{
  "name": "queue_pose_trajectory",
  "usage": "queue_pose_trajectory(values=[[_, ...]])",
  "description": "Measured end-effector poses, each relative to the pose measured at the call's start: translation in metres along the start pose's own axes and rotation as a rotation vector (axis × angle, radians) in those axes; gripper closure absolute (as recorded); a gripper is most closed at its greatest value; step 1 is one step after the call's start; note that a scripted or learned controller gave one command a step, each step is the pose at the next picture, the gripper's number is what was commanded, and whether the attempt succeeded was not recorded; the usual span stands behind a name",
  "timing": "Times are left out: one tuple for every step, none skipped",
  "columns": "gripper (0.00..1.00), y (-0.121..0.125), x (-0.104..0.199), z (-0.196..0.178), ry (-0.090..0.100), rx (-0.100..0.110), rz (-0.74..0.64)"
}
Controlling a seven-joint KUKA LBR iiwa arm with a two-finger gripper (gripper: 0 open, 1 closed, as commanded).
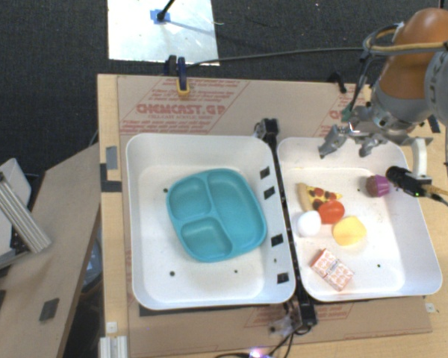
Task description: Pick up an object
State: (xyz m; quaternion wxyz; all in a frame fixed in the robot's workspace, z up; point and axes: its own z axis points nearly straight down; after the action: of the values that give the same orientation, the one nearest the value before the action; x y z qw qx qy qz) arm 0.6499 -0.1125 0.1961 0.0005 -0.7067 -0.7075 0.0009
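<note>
Claw (349,142) hangs over the far edge of the right bin (425,263), two grey fingers spread wide w/ nothing between them, above the bin floor and well apart from the items. Pickable things all lie in that bin, clustered mid-floor: a pizza slice (317,195) toy, flat wedge, tan w/ red dots; a red tomato (331,212) touching its near side; a white egg (309,223) just beside the tomato on the left; a yellow lemon (349,231) just below the tomato; a pink-and-white wafer block (332,268) nearer the front, on its own; a purple round piece (378,186) off to the right, near a black cable end. All look like light, rigid plastic play food, smooth and prob. slippery, esp. the round ones, which could roll or squirt out of a pinch. Best bet imo: the purple piece, nearest the claw and apart from the rest, taken across its middle; or the wafer block, flat-sided, grip across its short sides. The pizza is thin and lies flat, hard to get under. Left bin (145,222) holds a teal sectioned tray (215,213), matte plastic, three compartments, w/ rounded corners. Both bins sit on a cardboard-covered surface (209,103)
</note>
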Motion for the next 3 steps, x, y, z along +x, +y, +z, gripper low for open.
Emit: queue_pose_trajectory(values=[[0.0, 0.004, -0.008, 0.057, 0.0, 0.0, 0.0], [0.0, 0.004, -0.007, 0.109, 0.0, -0.001, -0.001], [1.0, 0.006, -0.007, 0.095, 0.0, -0.007, -0.001]])
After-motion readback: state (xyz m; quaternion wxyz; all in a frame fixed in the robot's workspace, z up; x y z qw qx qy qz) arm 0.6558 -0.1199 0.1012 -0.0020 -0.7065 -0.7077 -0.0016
